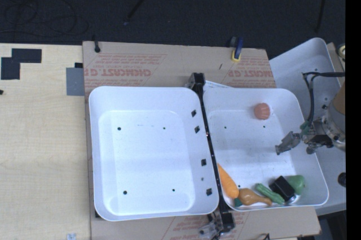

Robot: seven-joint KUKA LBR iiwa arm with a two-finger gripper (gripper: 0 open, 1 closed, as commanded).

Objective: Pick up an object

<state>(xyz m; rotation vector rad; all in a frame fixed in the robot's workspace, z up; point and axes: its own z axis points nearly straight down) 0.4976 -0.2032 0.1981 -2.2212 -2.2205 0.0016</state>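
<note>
Camera view shows two white bins (pixel 93 120) side by side; my gripper (pixel 296 142) hangs over the right one's far edge, fingers spread, grasping nothing; approach stage, I judge; orange carrot (pixel 227 179), green toy (pixel 269 192), black block (pixel 282 186) huddle in the near corner; pink ball (pixel 262 111) sits apart; next I must descend on one.

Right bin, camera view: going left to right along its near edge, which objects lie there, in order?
orange carrot-shaped toy → tan piece → long green piece → black block → green rounded toy. The pink ball sits apart, toward the far side.
</note>
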